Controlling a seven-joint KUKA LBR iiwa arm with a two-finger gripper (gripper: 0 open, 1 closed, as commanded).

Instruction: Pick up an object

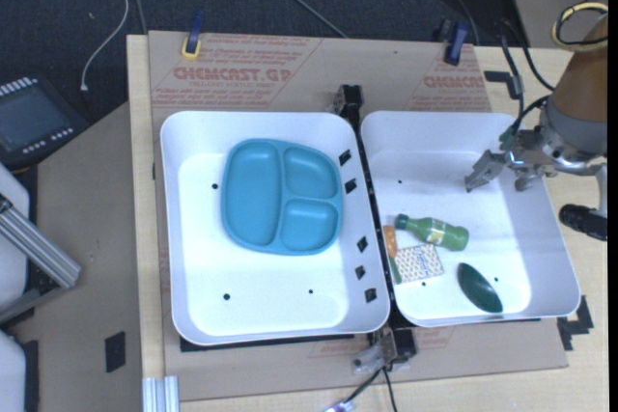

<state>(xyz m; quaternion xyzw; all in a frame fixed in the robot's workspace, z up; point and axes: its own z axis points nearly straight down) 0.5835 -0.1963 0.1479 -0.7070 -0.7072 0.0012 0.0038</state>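
Left bin (193, 294) holds a blue divided plate (282, 197); right bin (550, 251) a green bottle (433, 230); end effector (502, 171) spread apart, bare.

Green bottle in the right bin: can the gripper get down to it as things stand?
Probably yes. The green bottle lies uncovered, apart from the patterned packet, and the gripper hangs over the same bin.

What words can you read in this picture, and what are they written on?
"CHEMCAST GP" in red, printed on the brown board behind the left bin.
The same red print repeats behind the right bin, too faint to read for sure.
Small packet: patterned, print too small to read.
Green bottle: label too blurred to read.
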